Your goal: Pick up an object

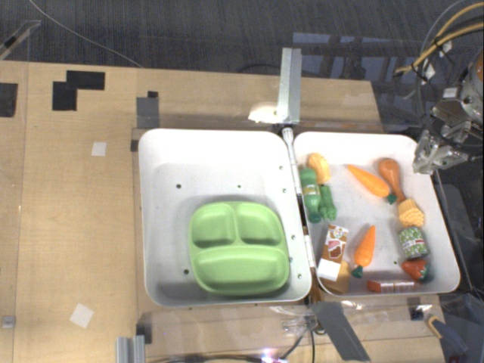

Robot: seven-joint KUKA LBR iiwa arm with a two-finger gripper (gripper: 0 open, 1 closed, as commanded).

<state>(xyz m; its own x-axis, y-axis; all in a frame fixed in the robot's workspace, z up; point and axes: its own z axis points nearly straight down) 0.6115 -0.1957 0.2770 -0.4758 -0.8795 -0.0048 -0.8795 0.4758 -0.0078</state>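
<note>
Surface: wooden [68, 225], two white bins side by side.
Left bin [162, 157]: green tray [239, 248].
Right bin [446, 267]: toy food scattered, carrot [367, 180] nearest.
Hand [435, 157]: right edge, above bin rim, holding nothing visible; finger state unclear.

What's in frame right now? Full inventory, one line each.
bins: 2, white, side by side on the bench
divided plate: 1, green, left bin, toward the near edge
bottles: 2, green, right bin by its left wall
corn cob: 1, yellow, right bin, far left corner
carrots: 2, orange, right bin; one far centre, one near centre
drumstick: 1, orange-brown, right bin, far right
small carton: 1, white and brown, right bin, near left
can: 1, green label, right bin by the right wall
gripper: 1, grey, above the right bin's far right corner
</note>
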